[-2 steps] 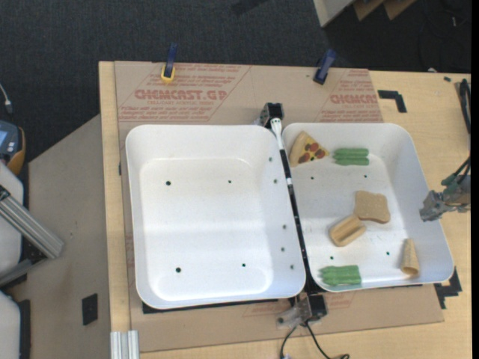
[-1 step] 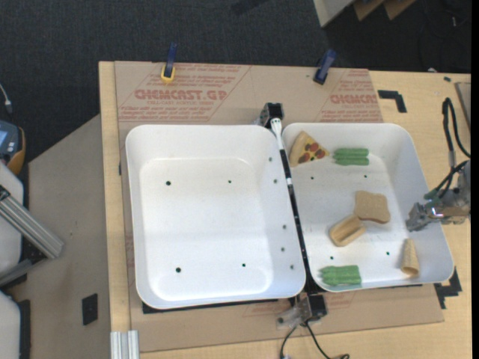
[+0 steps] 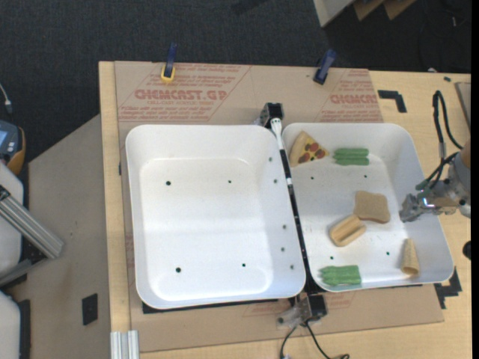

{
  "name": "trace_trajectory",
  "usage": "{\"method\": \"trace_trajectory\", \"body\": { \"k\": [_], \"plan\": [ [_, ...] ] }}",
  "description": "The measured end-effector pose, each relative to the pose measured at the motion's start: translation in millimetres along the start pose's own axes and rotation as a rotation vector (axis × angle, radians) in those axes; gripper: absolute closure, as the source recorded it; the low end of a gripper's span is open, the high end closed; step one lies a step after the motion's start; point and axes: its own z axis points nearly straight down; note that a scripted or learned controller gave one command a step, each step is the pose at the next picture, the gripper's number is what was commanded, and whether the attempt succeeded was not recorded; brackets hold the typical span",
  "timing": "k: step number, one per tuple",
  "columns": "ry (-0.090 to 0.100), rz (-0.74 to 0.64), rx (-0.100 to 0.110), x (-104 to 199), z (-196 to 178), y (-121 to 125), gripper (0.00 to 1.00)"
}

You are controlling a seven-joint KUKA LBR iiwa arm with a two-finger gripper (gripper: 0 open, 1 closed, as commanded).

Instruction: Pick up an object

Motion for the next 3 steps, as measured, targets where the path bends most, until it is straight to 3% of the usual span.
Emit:
{"method": "trace_trajectory", "body": {
  "k": [1, 2, 3],
  "plan": [
    [-0.001, -0.003, -0.004, 1.2, 36.4, 81.0, 0.0],
    [-0.003, -0.001, -0.005, -0.3, 23.5, 79.0, 1.0],
    [-0.003, -0.002, -0.003, 0.1, 24.1, 78.9, 0.0]
  ]
}}
